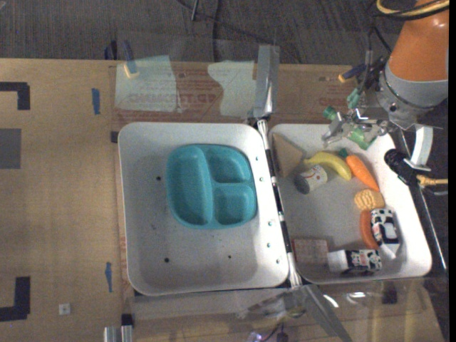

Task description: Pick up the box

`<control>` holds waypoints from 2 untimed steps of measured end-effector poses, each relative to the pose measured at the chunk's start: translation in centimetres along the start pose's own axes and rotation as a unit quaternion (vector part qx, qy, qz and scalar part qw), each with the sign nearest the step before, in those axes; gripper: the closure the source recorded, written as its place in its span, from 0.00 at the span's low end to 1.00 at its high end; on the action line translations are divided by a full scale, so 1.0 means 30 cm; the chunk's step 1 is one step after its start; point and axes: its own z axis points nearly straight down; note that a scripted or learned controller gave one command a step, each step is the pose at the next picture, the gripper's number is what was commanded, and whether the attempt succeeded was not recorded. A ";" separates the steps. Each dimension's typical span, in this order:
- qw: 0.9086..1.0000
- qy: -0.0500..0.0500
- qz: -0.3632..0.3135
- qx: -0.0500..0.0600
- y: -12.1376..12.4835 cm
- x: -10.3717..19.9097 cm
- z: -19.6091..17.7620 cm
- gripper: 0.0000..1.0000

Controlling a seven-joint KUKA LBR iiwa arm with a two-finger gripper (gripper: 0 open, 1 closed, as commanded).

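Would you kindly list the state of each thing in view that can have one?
end effector: over the right bin's far edge, holding nothing.
banana: lying flat.
carrot: lying flat.
can: tipped on its side.
box: flat on the bin floor, untouched.
teal tray: upright in the left bin.

- The arm [420, 41] was cut off by the top and right picture edges.
- The pincer [350, 128], at the right bin's [420, 262] far edge, was too small and cluttered to tell how its fingers stood.
- The worktop [57, 191] ran past the left picture edge.
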 end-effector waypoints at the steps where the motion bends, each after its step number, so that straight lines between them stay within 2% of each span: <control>1: 0.999 0.000 0.040 0.000 -0.169 -0.281 0.192 0.00; 2: 0.996 -0.001 0.089 -0.002 -0.195 -0.325 -0.603 0.00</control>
